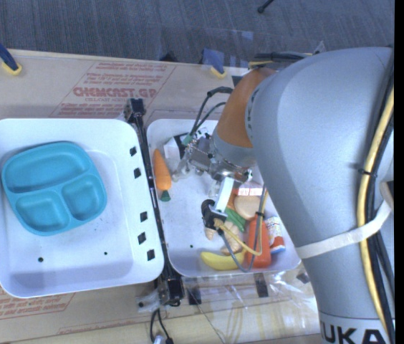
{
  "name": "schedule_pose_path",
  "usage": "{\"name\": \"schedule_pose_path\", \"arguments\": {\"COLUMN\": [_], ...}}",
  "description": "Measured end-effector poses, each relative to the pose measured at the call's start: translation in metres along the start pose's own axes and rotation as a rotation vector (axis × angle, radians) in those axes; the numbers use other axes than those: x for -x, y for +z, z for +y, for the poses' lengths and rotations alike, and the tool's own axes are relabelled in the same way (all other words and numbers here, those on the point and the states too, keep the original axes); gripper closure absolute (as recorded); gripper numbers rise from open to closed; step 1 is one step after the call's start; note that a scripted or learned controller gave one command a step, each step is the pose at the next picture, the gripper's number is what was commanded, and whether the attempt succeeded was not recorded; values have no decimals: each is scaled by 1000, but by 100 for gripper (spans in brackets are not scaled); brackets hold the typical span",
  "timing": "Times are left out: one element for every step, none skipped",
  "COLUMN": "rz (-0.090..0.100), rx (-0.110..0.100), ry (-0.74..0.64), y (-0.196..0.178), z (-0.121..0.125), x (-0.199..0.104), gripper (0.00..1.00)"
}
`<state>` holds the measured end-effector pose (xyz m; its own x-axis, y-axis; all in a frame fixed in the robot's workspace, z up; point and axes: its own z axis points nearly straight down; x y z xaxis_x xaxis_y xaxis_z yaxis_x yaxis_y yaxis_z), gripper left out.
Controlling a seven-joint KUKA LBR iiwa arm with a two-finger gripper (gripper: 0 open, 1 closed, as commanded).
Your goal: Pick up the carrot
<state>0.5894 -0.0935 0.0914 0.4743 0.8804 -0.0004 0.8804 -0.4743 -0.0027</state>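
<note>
The carrot (162, 172), orange with a green stub at its near end, lies lengthwise in the right bin (188, 242), close against that bin's left wall. My gripper (190, 158) hangs low over the same bin, just to the right of the carrot's upper half and a short gap away from it. The grey arm and its orange band cover the bin's right side, and nothing can be seen held in the gripper.
A blue divided plate (53, 186) rests in the left bin (73, 271). At the right bin's near end lie a banana (218, 261), a red-orange item (264, 249) and a round tan piece (247, 206). Black clips line the wall between the bins.
</note>
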Motion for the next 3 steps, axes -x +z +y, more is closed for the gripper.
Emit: {"name": "schedule_pose_path", "arguments": {"rz": [4, -3, -1], "rx": [3, -6, -2], "ry": [202, 293, 594], "y": [-103, -99, -99], "z": [-53, -66, -48], "x": [-51, -54, -29], "gripper": [0, 0, 0]}}
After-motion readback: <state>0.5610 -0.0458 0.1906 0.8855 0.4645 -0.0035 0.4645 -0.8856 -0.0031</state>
